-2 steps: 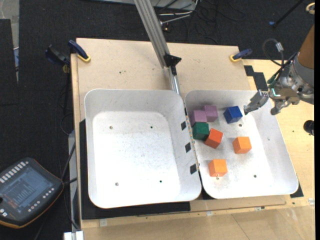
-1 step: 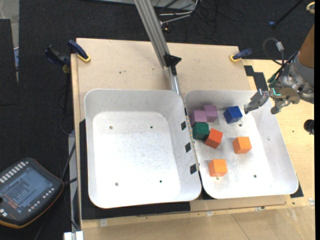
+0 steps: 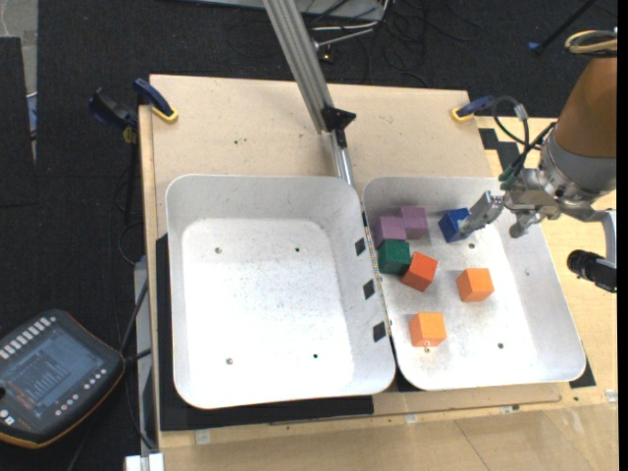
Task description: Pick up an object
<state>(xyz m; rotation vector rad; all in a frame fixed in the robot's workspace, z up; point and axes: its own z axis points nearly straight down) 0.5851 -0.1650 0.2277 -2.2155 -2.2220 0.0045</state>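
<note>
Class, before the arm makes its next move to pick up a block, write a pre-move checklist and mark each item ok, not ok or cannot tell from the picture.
1. Blocks within the right bin: ok, all six lie inside it.
2. Gripper over the right bin: ok, near the blue block.
3. Block held between the fingers: cannot tell.
4. Blue block free of neighbours: ok, it sits apart from the purple block.
5. Green block free of neighbours: not ok, it touches the purple block and an orange block.
6. Lone orange blocks have space around them: ok.
</note>
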